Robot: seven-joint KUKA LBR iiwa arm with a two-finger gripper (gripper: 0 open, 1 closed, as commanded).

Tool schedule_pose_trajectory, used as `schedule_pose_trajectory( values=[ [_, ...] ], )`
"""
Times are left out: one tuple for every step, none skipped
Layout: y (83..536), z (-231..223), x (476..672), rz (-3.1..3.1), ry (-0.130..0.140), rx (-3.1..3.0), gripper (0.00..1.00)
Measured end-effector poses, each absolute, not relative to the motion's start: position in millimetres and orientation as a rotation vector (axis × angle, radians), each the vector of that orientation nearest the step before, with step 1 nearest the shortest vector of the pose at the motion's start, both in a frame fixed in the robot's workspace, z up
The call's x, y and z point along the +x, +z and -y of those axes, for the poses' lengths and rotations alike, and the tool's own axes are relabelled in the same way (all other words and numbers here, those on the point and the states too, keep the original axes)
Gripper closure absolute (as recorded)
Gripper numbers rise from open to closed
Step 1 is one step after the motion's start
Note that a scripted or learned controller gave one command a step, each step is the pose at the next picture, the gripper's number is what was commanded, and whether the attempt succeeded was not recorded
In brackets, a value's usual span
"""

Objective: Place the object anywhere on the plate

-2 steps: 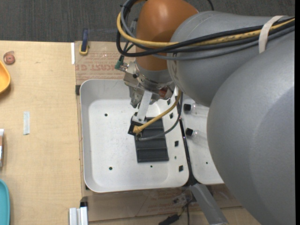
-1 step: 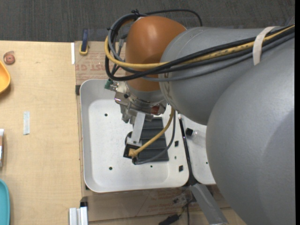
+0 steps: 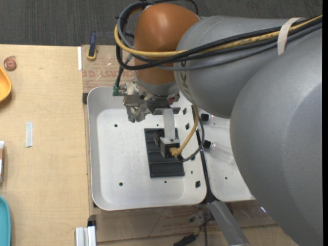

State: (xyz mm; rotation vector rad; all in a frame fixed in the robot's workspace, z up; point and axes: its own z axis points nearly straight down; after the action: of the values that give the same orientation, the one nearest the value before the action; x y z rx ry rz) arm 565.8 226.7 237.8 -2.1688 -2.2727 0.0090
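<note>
Pincer point(image 3: 136, 113) hangs low over the back-left part of the left bin point(image 3: 105, 168), just under the orange band point(image 3: 161, 29) — from this angle I can't tell if it's wide or narrow. Grey arm point(image 3: 266, 111) comes in from the right and covers most of the right bin point(image 3: 230, 181); I see only its near-left corner. Object: I can't tell where it is, since the arm hides much of both bins. Wooden table point(image 3: 46, 178) takes up the left side. Left bin sits just beside it, with a white floor and a few small dark holes. Brown printed board point(image 3: 102, 70) lies along the bins' far edge. On the table, at the left border, there's an orange curved piece point(image 3: 3, 88) up top and a teal curved piece point(image 3: 2, 222) down low — both cut off. Smaller still: blue clip point(image 3: 92, 44) at the table's far corner, pale strip point(image 3: 28, 135) mid-table, little reddish disc point(image 3: 9, 63) near the far-left corner.
</note>
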Motion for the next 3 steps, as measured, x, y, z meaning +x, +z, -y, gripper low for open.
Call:
schedule_pose_trajectory(
  values=[
    [217.3, -218.8, 612.9, 2.37, 0.006, -2.063, 1.0],
    [202.0, -221.9, 558.0, 2.537, 0.007, -1.851, 1.0],
    [314.7, -218.8, 602.7, 2.69, 0.004, -1.624, 1.0]
  ],
)
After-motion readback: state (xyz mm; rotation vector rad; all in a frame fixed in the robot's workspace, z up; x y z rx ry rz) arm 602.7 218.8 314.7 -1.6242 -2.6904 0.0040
